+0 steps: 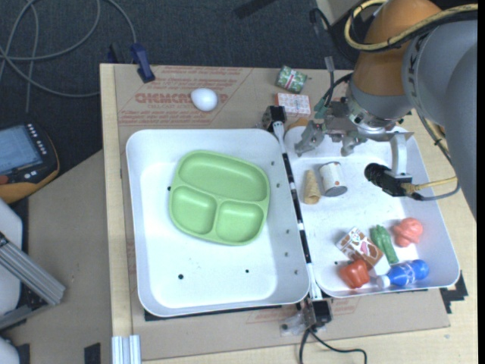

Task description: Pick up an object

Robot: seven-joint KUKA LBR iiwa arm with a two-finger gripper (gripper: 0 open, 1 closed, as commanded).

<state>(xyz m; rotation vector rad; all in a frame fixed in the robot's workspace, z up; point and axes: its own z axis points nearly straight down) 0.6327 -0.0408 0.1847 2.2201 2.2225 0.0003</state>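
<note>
My gripper (327, 143) hangs over the far end of the right bin (432, 203), its two grey fingers spread open with nothing between them. Just in front of it lie a small white cylinder (331, 179) and a tan cone (311, 186), side by side. At the bin's near end are a pink piece (408, 231), a green pickle-like piece (383, 243), a small printed carton (355, 243), a red piece (354, 273) and a blue bottle (403, 274), bunched together.
The left bin (151, 264) holds a green divided plate (220, 197). Behind the bins, on the board, lie a white egg (203, 98), a green packet (292, 78) and a pink card (293, 102). A black cable end (383, 177) hangs beside the arm.
</note>
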